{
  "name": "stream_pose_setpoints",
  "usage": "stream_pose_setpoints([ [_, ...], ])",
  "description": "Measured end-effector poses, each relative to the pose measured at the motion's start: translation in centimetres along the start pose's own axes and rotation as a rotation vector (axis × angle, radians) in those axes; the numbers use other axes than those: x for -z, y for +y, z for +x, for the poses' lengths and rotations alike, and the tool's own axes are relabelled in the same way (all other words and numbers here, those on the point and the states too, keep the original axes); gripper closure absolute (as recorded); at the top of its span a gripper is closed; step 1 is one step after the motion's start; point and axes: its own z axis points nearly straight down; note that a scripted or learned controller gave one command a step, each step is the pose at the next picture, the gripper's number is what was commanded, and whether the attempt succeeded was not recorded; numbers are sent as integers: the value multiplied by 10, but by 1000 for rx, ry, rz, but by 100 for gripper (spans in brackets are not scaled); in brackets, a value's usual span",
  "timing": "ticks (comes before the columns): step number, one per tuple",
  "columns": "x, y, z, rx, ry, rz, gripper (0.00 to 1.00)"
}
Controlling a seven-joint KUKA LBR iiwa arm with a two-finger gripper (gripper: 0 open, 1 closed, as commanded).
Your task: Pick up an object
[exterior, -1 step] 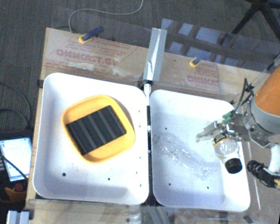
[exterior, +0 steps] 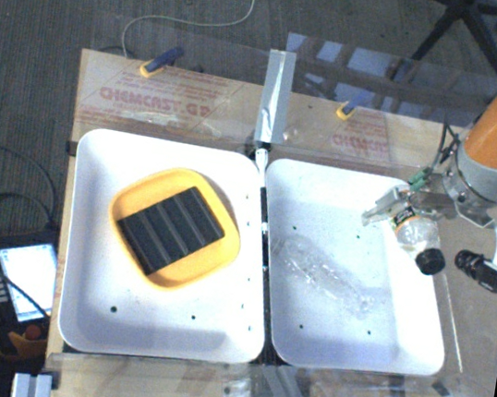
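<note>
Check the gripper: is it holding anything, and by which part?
Cannot tell. The gripper hangs over the right bin's far right corner, too small to judge.

A: What is lying where on the bench (exterior: 152,98)?

B: Two bins are sitting side by side. A dish (exterior: 176,226) is resting in the left bin (exterior: 82,307), centre toward 11 o'clock.

A: And the right bin (exterior: 412,345)?

B: A clear wrapper (exterior: 330,276) is lying mid-floor; the gripper (exterior: 394,211) is hanging over its 1 o'clock corner.
</note>
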Motion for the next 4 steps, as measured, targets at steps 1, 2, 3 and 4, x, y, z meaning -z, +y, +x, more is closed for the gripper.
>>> stream_pose_setpoints([
  [1, -77, -30, -22, -193, 5, 1, 0],
  [2, -114, 8, -16, 46, 3, -12, 0],
  [3, -105, 9, -14, 48, 4, -13, 100],
  [4, -17, 29, 51, 159, 3, -3, 100],
])
